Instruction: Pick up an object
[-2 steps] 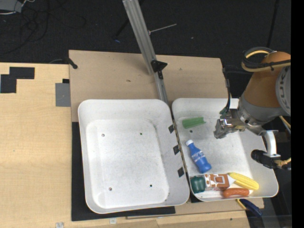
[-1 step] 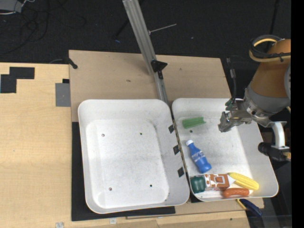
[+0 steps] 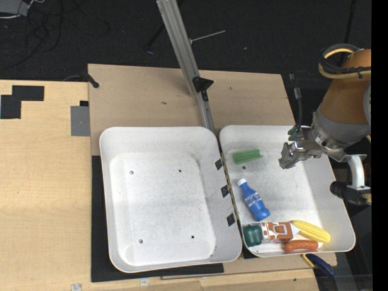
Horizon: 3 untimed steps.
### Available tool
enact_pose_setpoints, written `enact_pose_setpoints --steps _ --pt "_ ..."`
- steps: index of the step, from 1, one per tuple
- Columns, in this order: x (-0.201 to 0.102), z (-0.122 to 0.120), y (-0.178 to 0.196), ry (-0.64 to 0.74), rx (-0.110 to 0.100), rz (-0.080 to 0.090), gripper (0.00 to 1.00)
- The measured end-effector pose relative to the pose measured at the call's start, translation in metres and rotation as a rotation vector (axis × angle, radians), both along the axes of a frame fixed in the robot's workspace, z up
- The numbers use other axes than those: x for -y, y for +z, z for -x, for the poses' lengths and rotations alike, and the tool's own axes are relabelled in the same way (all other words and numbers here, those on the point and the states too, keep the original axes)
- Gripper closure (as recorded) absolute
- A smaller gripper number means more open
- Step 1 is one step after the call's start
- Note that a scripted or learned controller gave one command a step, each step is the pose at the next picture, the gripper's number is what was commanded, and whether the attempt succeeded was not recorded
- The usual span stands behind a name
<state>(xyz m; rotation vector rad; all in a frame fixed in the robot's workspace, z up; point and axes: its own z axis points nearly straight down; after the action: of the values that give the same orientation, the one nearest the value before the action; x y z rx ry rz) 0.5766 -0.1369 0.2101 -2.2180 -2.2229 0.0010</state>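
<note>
Hand (image 3: 291, 156), finger state indiscernible, hovers over right white bin (image 3: 339, 223); centre above blue plastic bottle (image 3: 253, 201), descend straight.

Blue bottle (image 3: 253, 201) lying flat mid right bin (white cap toward upper left), clear of other items.

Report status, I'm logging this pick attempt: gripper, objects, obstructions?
Gripper over right bin, nothing seen between fingers. Green block, blue bottle lying loose; more items in near corner. Nothing blocking the bottle.
</note>
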Motion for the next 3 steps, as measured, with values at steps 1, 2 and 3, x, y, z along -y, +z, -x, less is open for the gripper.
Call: enact_pose_setpoints --steps 1,2,3 --pt "-0.059 0.008 0.007 0.002 -0.002 -0.003 1.00" --pt "-0.107 0.009 0.017 0.002 -0.001 -0.002 1.00" --pt "-0.158 0.006 0.027 0.002 -0.001 -0.002 1.00"
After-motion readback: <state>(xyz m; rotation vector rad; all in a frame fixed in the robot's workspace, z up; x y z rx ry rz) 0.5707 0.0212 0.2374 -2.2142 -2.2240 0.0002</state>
